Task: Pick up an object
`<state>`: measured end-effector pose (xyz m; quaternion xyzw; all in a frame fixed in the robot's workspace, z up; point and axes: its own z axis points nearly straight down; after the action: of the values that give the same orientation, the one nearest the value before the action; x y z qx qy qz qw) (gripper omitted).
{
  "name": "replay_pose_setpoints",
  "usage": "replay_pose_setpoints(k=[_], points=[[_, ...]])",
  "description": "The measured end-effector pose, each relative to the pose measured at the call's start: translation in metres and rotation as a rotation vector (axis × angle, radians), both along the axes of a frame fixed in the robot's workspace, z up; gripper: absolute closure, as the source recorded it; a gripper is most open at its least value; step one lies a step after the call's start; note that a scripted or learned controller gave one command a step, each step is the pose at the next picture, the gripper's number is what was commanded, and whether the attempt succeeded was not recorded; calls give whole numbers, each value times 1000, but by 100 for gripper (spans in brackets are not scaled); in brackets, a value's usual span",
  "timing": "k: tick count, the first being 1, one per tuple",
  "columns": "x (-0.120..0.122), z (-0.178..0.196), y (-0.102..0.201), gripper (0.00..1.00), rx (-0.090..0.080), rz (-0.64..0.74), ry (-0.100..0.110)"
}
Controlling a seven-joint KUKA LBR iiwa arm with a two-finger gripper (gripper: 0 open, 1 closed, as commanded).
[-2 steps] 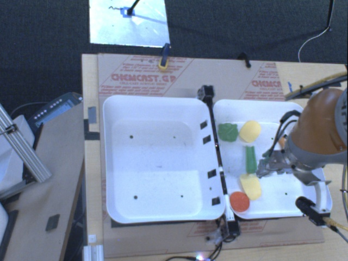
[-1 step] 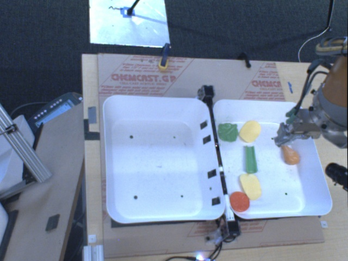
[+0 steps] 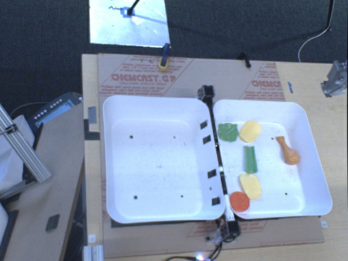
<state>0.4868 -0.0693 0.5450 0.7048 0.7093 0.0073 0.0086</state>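
The right bin (image 3: 310, 140) holds several small objects. A green lump (image 3: 228, 132) lies near its left wall, with a round yellow piece (image 3: 250, 130) beside it. Below these sits an upright green block (image 3: 250, 159), then a second yellow piece (image 3: 251, 186) and a red disc (image 3: 239, 202) at the front left corner. An orange drumstick-shaped toy (image 3: 288, 150) rests toward the right. A grey part of the arm (image 3: 335, 79) shows at the right edge, above and beyond the right bin, far from all objects.
The left bin (image 3: 157, 162) adjoins the right one along a black clipped seam (image 3: 216, 156). A shiny metal plate (image 3: 129, 14) lies at the back. A yellow clip (image 3: 163, 65) sits on the cardboard behind the bins. A cable (image 3: 318, 34) trails at the back right.
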Motion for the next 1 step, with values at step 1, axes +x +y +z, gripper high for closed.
replay_pose_setpoints(k=[1], points=[[54, -10, -59, 100, -2, -8, 18]])
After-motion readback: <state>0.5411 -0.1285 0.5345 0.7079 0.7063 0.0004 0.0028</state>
